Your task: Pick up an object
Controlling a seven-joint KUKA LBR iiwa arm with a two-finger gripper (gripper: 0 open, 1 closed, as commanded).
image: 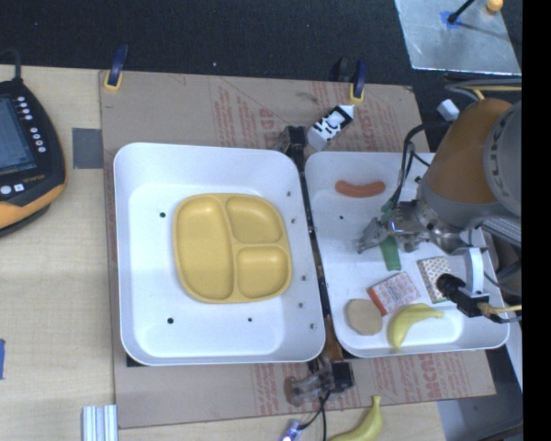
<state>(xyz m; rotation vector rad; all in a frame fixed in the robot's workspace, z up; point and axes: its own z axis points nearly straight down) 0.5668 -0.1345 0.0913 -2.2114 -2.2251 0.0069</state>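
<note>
The right bin [349,168] holds a reddish sausage [359,188] at the back. A small green piece [391,255] lies mid-bin. Toward the front are a red-and-white packet [394,291], a patterned square card [434,272], a round brown cookie [364,316] and a yellow banana [410,321]. My gripper [380,237] hangs low over the middle of this bin, just above and left of the green piece, and I see nothing held in it. The grey arm with its orange band [464,163] covers the bin's right side.
The left bin [138,246] holds a yellow divided plate [231,246]. A black-and-white object [331,125] lies behind the bins, and a second banana [367,421] sits on the bench in front. A teach pendant [14,159] rests at the far left.
</note>
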